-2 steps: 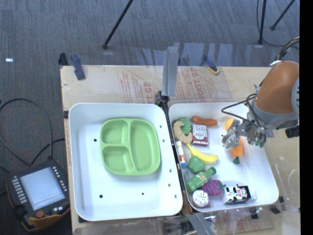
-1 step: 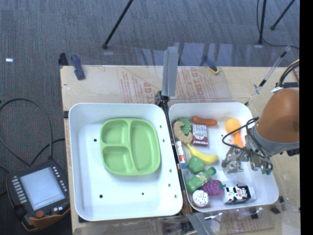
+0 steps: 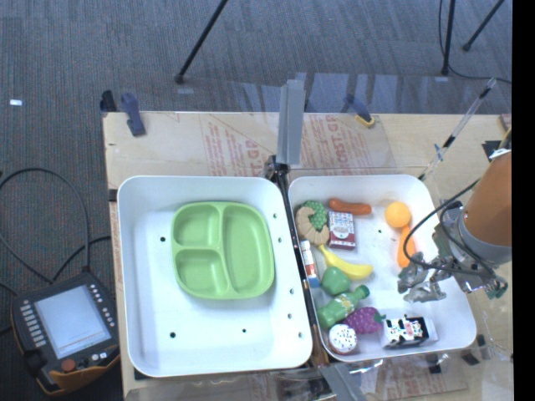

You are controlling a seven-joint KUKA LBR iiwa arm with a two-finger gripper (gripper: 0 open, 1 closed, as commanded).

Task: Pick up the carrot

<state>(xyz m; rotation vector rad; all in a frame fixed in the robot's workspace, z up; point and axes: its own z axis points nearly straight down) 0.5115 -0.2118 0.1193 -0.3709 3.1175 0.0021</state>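
**Nearly there: gripper hangs beside the carrot in the right bin**

Here the gripper [image 3: 422,286] sits low inside the right bin [image 3: 451,324], just beside the carrot [image 3: 405,249], which lies near that bin's right wall, directly below a round orange fruit [image 3: 398,215]. The carrot looks like a smooth, tapered orange plastic toy lying roughly lengthwise; its lower end is partly covered by the arm's cabling. Whether the fingers are apart or together I cannot tell: the metal parts blur into one grey cluster. Nothing shows between them, so the carrot appears to rest on the bin floor, not yet grasped.

The right bin is crowded with toy food, probably tipped in loosely as a picking test: a yellow banana [image 3: 347,264], a red sausage [image 3: 349,207], a red carton [image 3: 341,230], a green bottle [image 3: 341,306], a bumpy bunch of purple grapes [image 3: 364,319] and a black-and-white box [image 3: 407,331]. The carrot lies apart from most of this clutter, which should ease the approach, though the orange fruit touching or nearly touching its top end could be knocked.

The left bin [image 3: 138,307] holds a glossy green divided plate [image 3: 224,250], lying flat. Both bins sit on the table [image 3: 192,140].
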